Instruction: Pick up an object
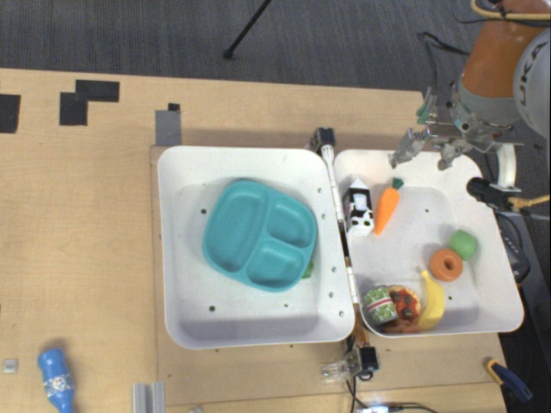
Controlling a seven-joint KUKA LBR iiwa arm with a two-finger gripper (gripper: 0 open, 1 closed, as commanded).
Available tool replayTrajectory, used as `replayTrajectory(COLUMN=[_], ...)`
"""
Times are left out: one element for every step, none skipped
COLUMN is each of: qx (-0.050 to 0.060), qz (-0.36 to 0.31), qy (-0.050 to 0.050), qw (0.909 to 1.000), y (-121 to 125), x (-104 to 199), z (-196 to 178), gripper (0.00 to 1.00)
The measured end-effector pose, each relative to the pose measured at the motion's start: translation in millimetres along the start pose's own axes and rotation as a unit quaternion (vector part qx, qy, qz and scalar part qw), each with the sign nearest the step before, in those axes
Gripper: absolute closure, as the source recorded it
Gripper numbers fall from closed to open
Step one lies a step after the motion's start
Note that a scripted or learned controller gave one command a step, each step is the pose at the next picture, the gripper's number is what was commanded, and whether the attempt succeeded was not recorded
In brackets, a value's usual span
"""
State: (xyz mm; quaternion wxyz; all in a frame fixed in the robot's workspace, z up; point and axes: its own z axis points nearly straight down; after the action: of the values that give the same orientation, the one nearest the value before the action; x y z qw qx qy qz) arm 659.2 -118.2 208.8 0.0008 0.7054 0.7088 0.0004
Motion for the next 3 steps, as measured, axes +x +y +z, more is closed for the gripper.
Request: replayTrajectory(qx=[-0.004, -0.010, -0.017], qz=[0.073, 0.045, -0.131], qy=[-0.001, -0.005, -0.009], qw=[0.9973, 0.9989, 0.9912], y=[-36.0, -34.9, -22.7], x=[6.9, 10.9, 3.2], z=[103.7, 105.4, 105.3], gripper=[0.00, 0.00, 0.00])
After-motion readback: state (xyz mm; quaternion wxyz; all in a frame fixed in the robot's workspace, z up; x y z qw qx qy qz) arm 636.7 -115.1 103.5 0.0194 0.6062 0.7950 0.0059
